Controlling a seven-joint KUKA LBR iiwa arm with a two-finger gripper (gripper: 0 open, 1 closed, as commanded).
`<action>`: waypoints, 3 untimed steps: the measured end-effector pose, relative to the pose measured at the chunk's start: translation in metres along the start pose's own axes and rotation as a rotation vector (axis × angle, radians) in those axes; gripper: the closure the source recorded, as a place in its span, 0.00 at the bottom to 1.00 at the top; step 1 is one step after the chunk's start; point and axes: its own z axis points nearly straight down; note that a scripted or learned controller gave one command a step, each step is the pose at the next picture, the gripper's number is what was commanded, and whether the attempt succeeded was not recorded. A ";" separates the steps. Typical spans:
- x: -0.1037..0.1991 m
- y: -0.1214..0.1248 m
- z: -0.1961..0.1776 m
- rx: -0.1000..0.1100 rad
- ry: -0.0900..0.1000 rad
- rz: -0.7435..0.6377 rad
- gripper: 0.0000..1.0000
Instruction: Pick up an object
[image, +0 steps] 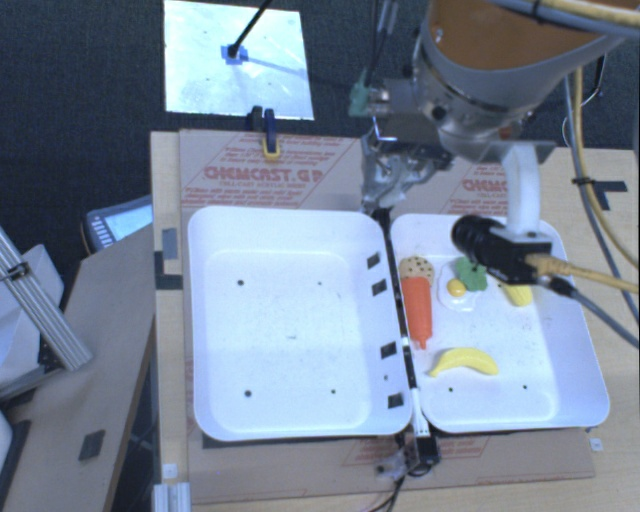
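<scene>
The right white bin (560, 400) holds several toy foods. An orange carrot (417, 312) lies along its left wall, with a tan round cookie (416, 267) at the carrot's top end. A green piece (467, 274) and a fried egg (457, 291) sit near the bin's middle, and a yellow banana (463, 362) lies below them. A small yellow piece (518, 295) is partly hidden under a black cylinder (490, 247) on the arm. My gripper (378, 195) hangs above the far end of the divide between the bins, apart from every object.
The left white bin (285, 320) sits beside the right one. The arm's grey and orange body (500, 60) covers the upper right. Cables (590, 275) run off to the right. A yellow clamp (270, 135) stands at the bench's far edge.
</scene>
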 end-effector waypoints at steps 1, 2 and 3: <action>0.000 0.000 -0.011 -0.001 0.001 -0.006 1.00; 0.000 0.001 -0.022 -0.004 0.002 -0.013 1.00; 0.020 -0.013 0.100 0.017 -0.007 0.010 1.00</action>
